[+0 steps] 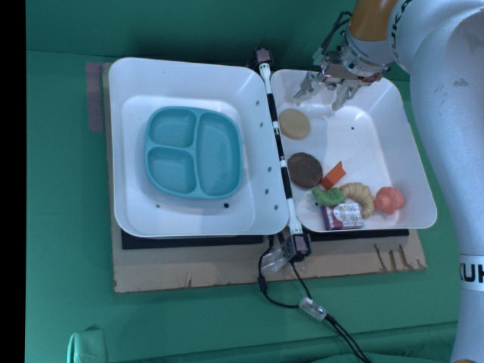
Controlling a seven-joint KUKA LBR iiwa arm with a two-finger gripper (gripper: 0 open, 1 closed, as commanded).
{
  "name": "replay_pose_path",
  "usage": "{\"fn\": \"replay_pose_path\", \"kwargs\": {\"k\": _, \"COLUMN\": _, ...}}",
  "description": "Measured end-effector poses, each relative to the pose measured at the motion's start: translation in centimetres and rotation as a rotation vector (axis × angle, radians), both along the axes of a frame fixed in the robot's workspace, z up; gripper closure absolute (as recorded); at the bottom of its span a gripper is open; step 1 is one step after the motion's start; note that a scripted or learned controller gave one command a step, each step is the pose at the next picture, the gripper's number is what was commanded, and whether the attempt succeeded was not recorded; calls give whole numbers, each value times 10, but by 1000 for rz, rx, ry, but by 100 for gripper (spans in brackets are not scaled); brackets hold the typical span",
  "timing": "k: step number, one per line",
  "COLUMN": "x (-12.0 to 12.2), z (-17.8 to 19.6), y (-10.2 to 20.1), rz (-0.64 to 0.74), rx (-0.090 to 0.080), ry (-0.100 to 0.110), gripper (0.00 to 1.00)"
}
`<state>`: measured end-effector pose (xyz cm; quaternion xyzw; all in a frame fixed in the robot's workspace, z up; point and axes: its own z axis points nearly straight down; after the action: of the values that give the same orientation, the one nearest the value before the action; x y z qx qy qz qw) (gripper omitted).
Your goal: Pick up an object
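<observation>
Hovering over the far end of the right bin [412, 138], the jaws [326, 91] are seen spread wide, with nothing between them.
A tan disc [294, 124] lies just below; a brown disc [305, 169] and small toy foods [355, 199] are gathered nearer. A teal plate [193, 151] sits in the left bin [125, 89].

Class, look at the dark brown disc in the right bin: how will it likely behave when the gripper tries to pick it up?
The dark brown disc lies flat and low, so fingers may struggle to get under its edge. It looks like toy food, so probably light and rigid. Pushed, it would likely slide into the orange wedge beside it.
</observation>
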<state>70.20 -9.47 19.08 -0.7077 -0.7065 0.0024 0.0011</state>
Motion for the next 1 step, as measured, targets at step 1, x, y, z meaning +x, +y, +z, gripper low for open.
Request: {"fn": "replay_pose_path", "kwargs": {"k": 1, "x": -1, "z": -3, "y": 0, "rz": 0, "rx": 0, "ry": 2, "gripper": 0}}
